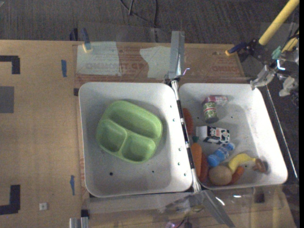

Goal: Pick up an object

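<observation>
Small green-and-red can (211,109) lying in right white bin (266,127), well apart from gripper (280,72) at upper right corner, finger state cannot be told.

A light wooden bench (38,127) is carrying two shallow white bins side by side, their inner edges touching. The left bin (90,175) and right bin (273,151) are sitting beside black corner markings (12,64), with strips of blue tape (63,68) sticking to the wood.
</observation>
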Available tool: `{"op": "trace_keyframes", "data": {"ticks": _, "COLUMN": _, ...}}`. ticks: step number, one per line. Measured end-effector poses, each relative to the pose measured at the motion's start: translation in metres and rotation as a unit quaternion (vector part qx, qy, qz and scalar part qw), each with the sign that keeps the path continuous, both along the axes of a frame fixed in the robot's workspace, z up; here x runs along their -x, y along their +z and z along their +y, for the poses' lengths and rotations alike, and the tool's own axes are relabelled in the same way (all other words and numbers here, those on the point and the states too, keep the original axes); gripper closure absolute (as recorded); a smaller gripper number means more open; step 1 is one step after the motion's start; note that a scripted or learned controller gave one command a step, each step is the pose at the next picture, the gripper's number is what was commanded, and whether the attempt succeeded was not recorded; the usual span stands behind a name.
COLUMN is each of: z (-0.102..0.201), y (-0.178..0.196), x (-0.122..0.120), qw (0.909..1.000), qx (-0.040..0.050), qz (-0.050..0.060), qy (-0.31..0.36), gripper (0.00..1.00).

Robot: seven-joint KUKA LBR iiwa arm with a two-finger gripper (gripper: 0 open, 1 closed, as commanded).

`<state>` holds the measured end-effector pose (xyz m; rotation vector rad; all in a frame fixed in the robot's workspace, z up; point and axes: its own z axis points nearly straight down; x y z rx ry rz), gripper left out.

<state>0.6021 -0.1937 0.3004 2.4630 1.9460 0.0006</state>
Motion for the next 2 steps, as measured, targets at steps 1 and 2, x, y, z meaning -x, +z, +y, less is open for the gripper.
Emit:
{"op": "trace_keyframes", "data": {"ticks": 1, "z": 0.037, "y": -0.128, "x": -0.003, "qw": 0.9988, "qx": -0.0009, "qz": 0.001, "qy": 0.048, "gripper": 0.00}}
{"op": "trace_keyframes", "data": {"ticks": 2, "z": 0.048, "y": -0.214, "x": 0.045, "qw": 0.9983, "qx": -0.0008, "qz": -0.001, "qy": 0.058, "gripper": 0.00}}
